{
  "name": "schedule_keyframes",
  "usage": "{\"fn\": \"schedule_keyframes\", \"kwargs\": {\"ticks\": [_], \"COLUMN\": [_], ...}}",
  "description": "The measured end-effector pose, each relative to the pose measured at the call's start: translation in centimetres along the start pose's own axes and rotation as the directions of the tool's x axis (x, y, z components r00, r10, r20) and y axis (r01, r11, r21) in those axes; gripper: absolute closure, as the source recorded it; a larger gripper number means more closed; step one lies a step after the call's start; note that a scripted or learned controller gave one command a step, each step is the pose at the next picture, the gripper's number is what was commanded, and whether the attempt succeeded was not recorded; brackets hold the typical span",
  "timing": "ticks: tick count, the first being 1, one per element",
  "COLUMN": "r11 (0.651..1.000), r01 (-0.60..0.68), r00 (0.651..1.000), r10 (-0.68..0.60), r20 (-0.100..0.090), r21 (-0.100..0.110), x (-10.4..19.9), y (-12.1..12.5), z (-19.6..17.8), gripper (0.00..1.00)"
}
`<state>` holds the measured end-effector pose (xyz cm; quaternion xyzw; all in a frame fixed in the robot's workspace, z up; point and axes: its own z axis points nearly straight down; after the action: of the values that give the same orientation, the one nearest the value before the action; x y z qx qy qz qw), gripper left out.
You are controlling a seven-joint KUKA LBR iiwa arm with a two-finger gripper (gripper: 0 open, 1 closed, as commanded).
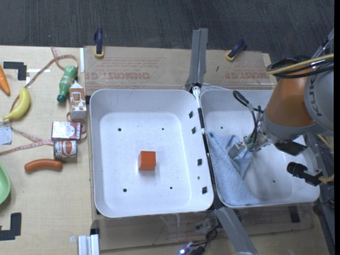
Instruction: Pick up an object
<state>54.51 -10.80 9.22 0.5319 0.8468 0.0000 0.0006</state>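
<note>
gripper (240, 146) sat low on the cloth (228, 169); its opening was unreadable. it risked snagging loose folds.

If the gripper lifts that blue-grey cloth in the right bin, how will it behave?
The cloth lies rumpled with folds, so it is probably floppy and would drape from the gripper. It looks thin, so likely light. A pinch may catch just one fold.

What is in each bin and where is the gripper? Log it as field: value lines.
left bin: one orange block, near the middle of the floor
right bin: crumpled light blue cloth along its left side
gripper: low over the right bin, at the top of the cloth
arm: reaches in from the right
</note>
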Motion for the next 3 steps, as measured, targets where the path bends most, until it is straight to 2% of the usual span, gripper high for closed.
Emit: {"fn": "schedule_keyframes", "kwargs": {"ticks": [1,2,3], "r11": [1.000,1.000,0.980], "r01": [-0.003,-0.004,-0.200], "r00": [1.000,1.000,0.980], "r10": [0.003,0.004,0.200], "r20": [0.000,0.000,0.000], "r21": [0.000,0.000,0.002], "x": [-0.1,-0.1,0.3], "y": [0.0,0.0,0.9], "z": [-0.9,-0.9,0.1], "gripper": [1.00,0.00,0.00]}}
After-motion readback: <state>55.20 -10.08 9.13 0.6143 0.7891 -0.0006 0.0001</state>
